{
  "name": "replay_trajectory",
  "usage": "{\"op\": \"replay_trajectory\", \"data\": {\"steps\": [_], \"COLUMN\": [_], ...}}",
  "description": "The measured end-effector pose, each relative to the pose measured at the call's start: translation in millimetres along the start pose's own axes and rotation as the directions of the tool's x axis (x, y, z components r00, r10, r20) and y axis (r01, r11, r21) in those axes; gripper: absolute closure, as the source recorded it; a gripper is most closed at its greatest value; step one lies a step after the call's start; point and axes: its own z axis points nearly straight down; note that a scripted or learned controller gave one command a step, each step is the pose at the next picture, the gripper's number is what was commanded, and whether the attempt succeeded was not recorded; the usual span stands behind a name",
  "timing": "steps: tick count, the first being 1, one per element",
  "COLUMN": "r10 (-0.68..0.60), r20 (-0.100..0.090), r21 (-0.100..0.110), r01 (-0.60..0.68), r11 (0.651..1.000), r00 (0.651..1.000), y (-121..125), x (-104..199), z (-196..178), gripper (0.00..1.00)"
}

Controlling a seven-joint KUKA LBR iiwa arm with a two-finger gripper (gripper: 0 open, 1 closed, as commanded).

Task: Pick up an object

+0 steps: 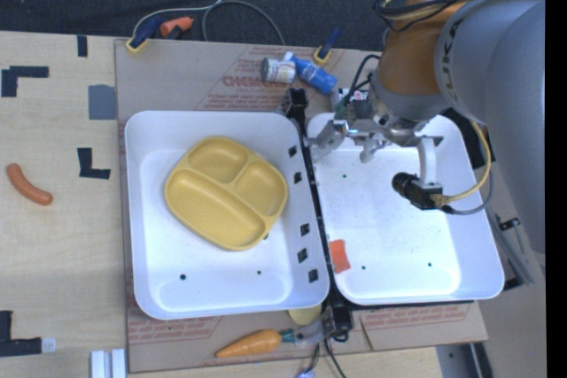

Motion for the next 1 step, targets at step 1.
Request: {"op": "replay_trajectory", "data": {"steps": [1], "r10": [0.003], "r20": [0.003], "r21": [0.001], "r01": [-0.003], "r11": [1.0], "r00": [1.0], "y": [1.8], "x": [-3.6], "z": [5.4], "gripper": [0.0]}}
